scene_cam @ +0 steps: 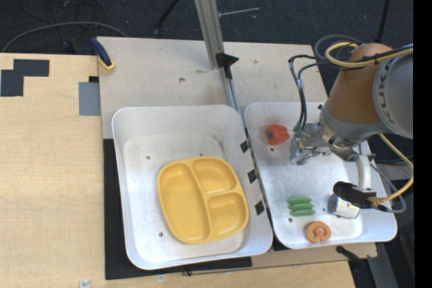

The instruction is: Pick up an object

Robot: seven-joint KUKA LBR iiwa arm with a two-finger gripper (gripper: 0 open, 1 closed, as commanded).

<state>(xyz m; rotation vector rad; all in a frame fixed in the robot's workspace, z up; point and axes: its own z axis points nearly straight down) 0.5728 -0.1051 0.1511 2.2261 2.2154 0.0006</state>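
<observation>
step: approach | gripper [302, 153] low in right bin [283, 226], holding nothing, finger gap I cannot tell | red object [275, 134] just beside, to its left | advice: center over it before closing

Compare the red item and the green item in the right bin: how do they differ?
Colour: the red item is red with a dark top; the green item is plain green. Shape: the red item is roundish, the green item long and ridged. Place: the red item lies left of the pincer, the green item below it. Both lie free in the right bin.
</observation>
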